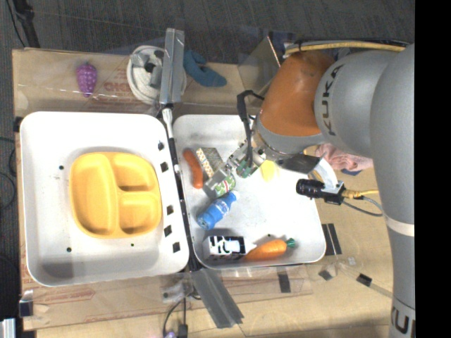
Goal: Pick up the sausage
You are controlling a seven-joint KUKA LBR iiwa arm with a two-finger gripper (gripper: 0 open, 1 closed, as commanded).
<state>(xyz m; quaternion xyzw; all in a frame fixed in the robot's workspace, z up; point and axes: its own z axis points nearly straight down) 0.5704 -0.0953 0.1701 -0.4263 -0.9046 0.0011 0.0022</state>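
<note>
The sausage (192, 167) is a short orange-red link lying near the left wall of the right bin (303, 220), in its upper left part. My gripper (235, 167) hangs low over the same bin, just right of the sausage. A small striped box (206, 160) and a green-and-grey can (220, 184) lie between the two. Nothing visibly links the sausage to the gripper, and it rests on the bin floor. The arm's orange band (292, 97) and grey body cover the bin's upper right corner.
A blue bottle (216, 210), a black box (225, 245), a carrot (268, 249) and a small yellow piece (268, 171) share the right bin. The left bin (42, 189) holds a yellow divided plate (116, 192). A purple grape bunch (87, 78), a white roll (146, 72) and a blue cloth (202, 72) lie behind the bins.
</note>
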